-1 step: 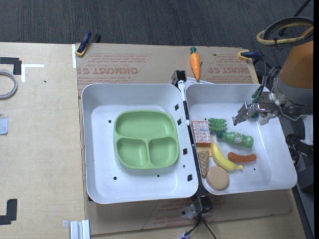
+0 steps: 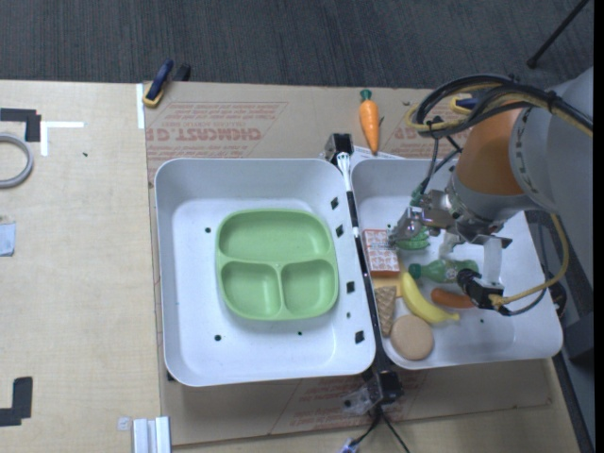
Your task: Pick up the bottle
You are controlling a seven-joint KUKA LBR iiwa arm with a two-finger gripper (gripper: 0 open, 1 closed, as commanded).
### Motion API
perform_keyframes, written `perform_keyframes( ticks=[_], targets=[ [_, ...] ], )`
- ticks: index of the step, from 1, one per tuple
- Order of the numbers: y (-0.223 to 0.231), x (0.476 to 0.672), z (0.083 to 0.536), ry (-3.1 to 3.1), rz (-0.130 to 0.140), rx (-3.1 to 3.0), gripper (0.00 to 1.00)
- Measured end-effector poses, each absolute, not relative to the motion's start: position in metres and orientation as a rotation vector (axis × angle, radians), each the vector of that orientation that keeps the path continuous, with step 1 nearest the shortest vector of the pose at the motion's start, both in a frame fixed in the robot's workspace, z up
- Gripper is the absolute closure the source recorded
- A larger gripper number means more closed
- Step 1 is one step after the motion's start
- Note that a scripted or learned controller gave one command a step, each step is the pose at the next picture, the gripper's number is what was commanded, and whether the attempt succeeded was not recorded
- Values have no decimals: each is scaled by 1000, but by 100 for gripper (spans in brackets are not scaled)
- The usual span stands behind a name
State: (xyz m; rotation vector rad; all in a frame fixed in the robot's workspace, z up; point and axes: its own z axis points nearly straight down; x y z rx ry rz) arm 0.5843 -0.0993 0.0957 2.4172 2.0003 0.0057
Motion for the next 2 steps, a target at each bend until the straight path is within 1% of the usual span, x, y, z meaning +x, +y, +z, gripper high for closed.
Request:
perform_keyframes(
  ticks=[1,2],
  targets=[
    [-100,585,105,1996,7,2418,100],
    [-94,536,244,1922,-3,2485,100]
  ],
)
